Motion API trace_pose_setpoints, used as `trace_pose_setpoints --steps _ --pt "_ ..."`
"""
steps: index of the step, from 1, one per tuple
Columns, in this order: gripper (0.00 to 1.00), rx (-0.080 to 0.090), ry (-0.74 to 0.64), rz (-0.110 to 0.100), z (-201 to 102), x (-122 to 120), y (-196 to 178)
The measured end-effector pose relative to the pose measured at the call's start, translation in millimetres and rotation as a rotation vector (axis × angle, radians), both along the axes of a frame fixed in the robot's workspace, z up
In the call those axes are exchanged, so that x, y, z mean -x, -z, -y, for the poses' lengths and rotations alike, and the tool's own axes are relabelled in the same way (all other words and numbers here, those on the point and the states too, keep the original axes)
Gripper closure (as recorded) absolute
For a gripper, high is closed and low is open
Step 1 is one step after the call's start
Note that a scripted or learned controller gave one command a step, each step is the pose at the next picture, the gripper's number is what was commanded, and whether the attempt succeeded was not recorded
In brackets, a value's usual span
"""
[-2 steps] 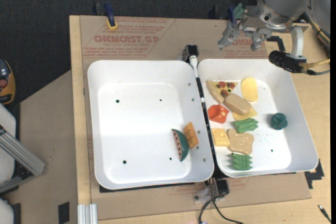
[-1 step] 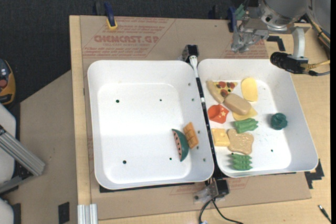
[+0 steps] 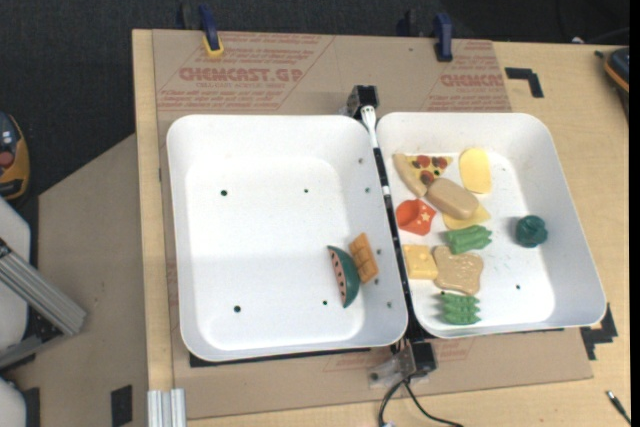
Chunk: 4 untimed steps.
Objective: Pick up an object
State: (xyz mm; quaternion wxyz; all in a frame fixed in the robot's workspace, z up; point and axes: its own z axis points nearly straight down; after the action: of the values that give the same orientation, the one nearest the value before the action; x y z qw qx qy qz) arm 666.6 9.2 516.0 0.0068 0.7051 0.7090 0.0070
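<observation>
The right bin (image 3: 560, 215) holds several toy foods: a pizza slice (image 3: 420, 167), a yellow lemon-like piece (image 3: 476, 170), a tan bread roll (image 3: 452, 199), a red piece with a star (image 3: 414, 216), a green leafy piece (image 3: 467, 238), a yellow cheese slab (image 3: 421, 262), a toast slice (image 3: 459, 272), a dark green piece (image 3: 459, 309) and a teal ball (image 3: 531, 231). In the left bin (image 3: 250, 215) a watermelon slice (image 3: 345, 276) lies beside a small orange waffle piece (image 3: 364, 258), near the right wall.
Both bins rest on a cardboard sheet (image 3: 250, 70) held by blue and yellow clamps (image 3: 209, 30) at the back. A black clip (image 3: 363, 100) sits where the bins meet at the back. Cables trail off the front edge (image 3: 410, 385).
</observation>
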Motion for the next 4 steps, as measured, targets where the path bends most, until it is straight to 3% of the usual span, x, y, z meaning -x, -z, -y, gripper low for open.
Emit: trace_pose_setpoints --steps 1,2,3,4 --pt "1.00 0.001 0.006 -0.014 9 27 -21" --pt "1.00 0.000 -0.005 -0.029 -162 57 76" --pt "1.00 -0.001 0.004 -0.020 -160 95 44" --pt "1.00 -0.002 0.002 -0.014 -187 124 6"
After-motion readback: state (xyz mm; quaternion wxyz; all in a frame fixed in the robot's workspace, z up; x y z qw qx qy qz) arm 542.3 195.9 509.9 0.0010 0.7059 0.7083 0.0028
